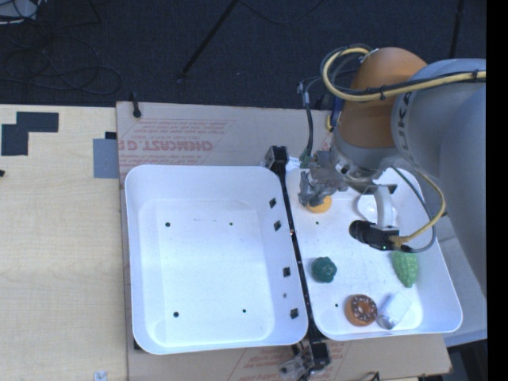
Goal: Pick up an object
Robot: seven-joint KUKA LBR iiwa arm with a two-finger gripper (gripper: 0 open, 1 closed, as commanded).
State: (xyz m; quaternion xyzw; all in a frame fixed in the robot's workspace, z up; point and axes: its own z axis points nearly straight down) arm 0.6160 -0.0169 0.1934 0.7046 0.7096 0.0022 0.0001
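The gripper (316, 190) is seen at the far left corner of the right bin (432, 296), directly over a yellow-orange object (319, 205). A dark green object (323, 270) is found near that bin's middle and a light green one (406, 268) toward its right wall. A brown doughnut-like piece (361, 310) is set beside a pale clear item (389, 312) at its near edge.

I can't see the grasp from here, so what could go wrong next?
1. The end effector sits over the yellow object and hides most of it, so the grasp may be off-centre and come up empty.
2. That object lies near the back-left corner of the right bin, so the end effector could hit the wall there.
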